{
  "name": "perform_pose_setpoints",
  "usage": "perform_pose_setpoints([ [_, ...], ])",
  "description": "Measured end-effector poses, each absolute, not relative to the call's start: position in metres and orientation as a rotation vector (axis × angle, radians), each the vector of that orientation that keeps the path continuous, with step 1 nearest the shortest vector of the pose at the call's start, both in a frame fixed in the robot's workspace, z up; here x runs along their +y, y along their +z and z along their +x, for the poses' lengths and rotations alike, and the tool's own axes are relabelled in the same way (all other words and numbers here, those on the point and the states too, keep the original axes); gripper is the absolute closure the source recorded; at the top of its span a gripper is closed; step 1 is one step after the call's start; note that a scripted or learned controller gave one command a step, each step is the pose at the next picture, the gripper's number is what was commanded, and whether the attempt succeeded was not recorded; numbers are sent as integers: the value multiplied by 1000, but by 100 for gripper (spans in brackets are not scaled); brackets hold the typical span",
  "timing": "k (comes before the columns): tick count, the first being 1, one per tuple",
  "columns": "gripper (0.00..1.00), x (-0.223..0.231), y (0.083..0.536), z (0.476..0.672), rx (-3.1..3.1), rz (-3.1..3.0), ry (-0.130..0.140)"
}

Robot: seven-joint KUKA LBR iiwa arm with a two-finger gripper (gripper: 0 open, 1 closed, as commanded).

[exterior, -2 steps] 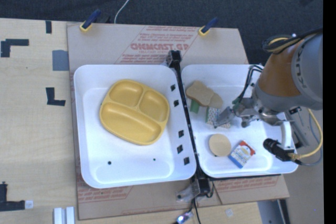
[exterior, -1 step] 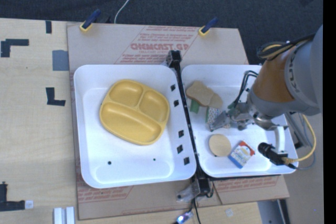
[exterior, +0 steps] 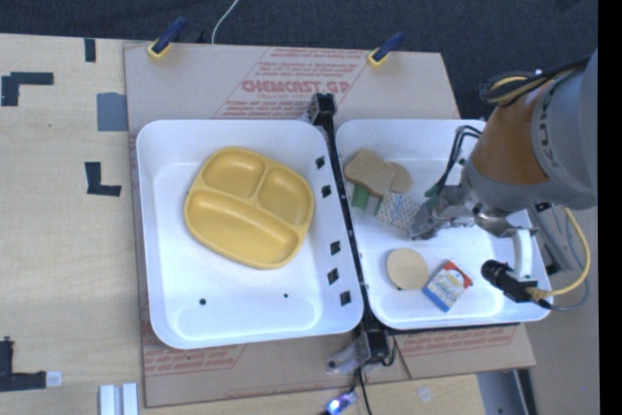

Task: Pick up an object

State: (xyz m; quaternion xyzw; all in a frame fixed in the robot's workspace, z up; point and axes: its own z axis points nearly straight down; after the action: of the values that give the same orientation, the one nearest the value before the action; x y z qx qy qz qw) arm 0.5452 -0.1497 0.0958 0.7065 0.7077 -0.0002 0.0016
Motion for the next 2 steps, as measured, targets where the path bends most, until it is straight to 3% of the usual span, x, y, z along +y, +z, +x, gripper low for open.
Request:
perform_pose_setpoints([
  [2, 100, -158, 194, 550, 2221, 2218, 3],
])
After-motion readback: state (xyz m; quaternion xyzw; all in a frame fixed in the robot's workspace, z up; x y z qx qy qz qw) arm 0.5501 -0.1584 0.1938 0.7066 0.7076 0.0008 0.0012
